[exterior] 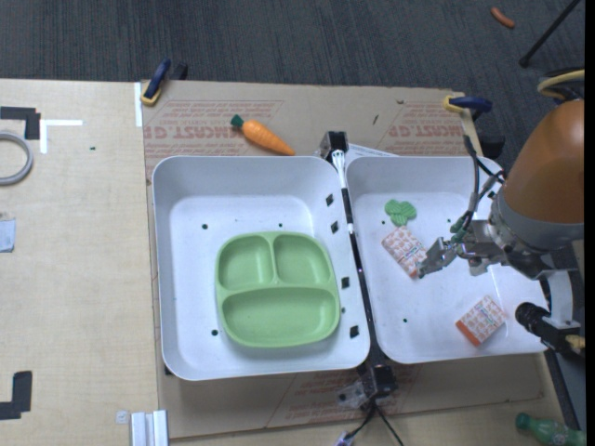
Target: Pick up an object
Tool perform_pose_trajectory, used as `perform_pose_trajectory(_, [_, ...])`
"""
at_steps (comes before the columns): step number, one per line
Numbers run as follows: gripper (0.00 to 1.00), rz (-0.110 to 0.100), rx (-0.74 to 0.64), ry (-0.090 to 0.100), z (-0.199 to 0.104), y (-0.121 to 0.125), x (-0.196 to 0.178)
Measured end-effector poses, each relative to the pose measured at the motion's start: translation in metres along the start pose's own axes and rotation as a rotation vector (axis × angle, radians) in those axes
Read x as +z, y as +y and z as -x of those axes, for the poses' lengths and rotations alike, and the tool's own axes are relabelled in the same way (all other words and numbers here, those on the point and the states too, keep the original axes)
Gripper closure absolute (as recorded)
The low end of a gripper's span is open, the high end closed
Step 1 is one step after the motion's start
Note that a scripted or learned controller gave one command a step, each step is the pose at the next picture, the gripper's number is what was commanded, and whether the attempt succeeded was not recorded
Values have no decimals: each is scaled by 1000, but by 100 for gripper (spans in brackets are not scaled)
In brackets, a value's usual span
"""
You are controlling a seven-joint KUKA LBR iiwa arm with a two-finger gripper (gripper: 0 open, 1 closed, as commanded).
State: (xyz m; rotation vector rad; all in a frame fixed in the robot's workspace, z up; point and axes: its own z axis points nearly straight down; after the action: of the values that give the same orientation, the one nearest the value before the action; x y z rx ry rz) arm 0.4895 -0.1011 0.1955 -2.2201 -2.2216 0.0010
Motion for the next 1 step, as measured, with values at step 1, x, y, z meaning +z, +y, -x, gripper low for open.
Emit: perform_pose_trajectory(1, [0, 0, 101, 0, 8, 68, 103])
